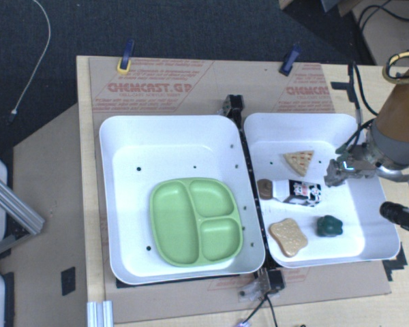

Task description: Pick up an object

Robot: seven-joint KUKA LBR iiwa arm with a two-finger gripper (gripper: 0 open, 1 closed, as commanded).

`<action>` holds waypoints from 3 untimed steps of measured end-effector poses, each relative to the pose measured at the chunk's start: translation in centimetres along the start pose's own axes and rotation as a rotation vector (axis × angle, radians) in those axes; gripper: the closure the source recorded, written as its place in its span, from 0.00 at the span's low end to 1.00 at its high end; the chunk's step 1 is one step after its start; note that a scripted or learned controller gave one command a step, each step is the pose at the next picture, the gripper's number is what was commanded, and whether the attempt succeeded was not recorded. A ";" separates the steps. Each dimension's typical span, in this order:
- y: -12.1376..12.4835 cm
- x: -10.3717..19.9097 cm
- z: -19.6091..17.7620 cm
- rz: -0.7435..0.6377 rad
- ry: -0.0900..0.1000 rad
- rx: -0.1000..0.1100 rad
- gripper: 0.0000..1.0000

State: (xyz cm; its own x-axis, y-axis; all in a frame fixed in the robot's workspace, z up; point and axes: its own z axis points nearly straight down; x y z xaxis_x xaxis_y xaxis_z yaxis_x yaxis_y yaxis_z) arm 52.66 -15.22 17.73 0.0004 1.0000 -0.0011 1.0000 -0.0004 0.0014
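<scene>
Green divided plate (194,220) sitting in the left bin (123,142). Right bin (273,128) holding a waffle wedge (299,161), toast slice (288,236), green lump (329,226). Gripper (335,172) hanging at right edge.

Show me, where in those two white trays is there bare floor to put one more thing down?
Left bin: a bare strip between its far wall and the green divided plate. Right bin: crowded; cracker wedge, brown piece, white packet, biscuit, green lump and gripper. Its far-left corner is bare.
</scene>
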 end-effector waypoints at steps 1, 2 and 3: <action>-0.5 0.1 -6.2 -0.002 -0.002 -0.007 1.00; -0.4 0.1 -8.4 -0.001 -0.001 -0.004 1.00; -0.6 5.6 -8.8 -0.007 0.004 0.002 1.00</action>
State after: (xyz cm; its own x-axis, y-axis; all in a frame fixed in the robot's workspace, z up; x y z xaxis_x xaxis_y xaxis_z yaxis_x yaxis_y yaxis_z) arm 52.04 -9.61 26.50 -0.0063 1.0000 0.0028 1.0000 0.0063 -0.0006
